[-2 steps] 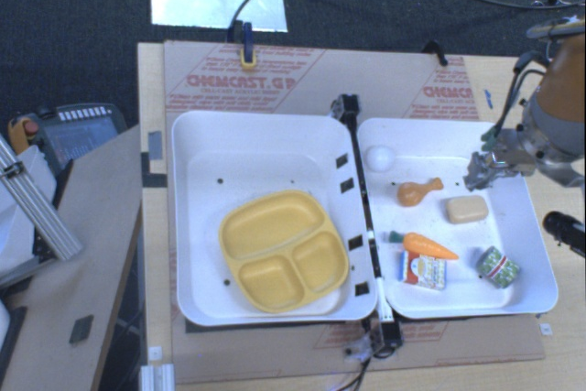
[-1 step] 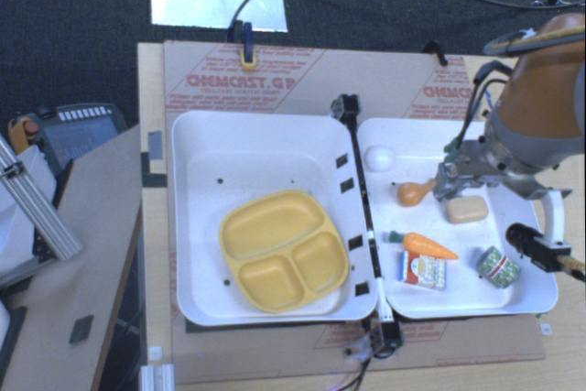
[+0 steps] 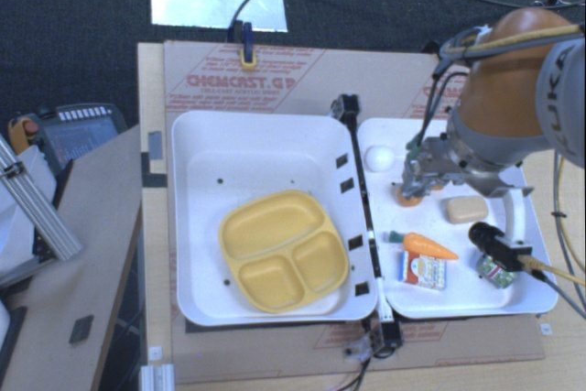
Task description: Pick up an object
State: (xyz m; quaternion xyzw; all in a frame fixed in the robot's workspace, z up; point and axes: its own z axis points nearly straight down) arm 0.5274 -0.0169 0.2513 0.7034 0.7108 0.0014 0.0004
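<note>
1. Reaching into the right bin (image 3: 458, 305) from the right, the arm has its hand (image 3: 415, 184) low over a small orange object (image 3: 406, 198) in the back-left part of that bin. We'd call this the approach-and-grasp step.
2. Honestly, we can't tell whether the hand is released or clenched, because the wrist blocks that bit from above. Nothing looks lifted, so we wouldn't count anything as picked yet.
3. The orange object sits on the bin floor right under the hand. Whether they're touching or just close, we can't say. A white ball (image 3: 378, 157) is just beside it toward the divider, and a beige block (image 3: 465, 209) is near on the other side.
4. Closer to the front there's a toy carrot (image 3: 430, 244) with a small carton (image 3: 422, 270) just beside it. The left bin (image 3: 197, 142) holds a yellow divided tray (image 3: 284, 247), well apart from the action.
5. Our guess for the next move is to get the hand squarely around the orange piece, close on it, then lift straight up. It looks small and low, so it could easily slip out or get nudged toward the white ball.
</note>
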